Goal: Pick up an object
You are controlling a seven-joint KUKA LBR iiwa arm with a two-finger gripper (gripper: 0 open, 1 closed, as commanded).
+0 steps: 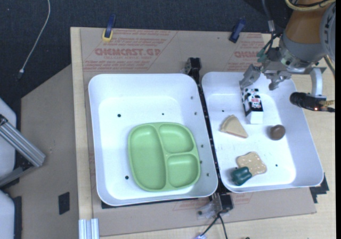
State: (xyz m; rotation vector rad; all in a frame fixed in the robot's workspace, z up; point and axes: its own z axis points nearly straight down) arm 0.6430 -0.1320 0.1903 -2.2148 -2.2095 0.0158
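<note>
The gripper [263, 78] hangs over the far end of the right bin [298, 176], fingers spread wide with nothing between them. Just below it stands a small carton [253, 106]; a cheese wedge [233, 126] lies nearby.

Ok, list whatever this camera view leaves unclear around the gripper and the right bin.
- The gripper: small and blurred, so nothing can be read between its tips.
- The arm: cut off by the top and right edges.
- The carton: its cow print shows, but the lettering is too small to read.
- The teal object: overlaps the toast piece, hiding part of it.
- The right bin: its far corner is hidden under the arm.
</note>
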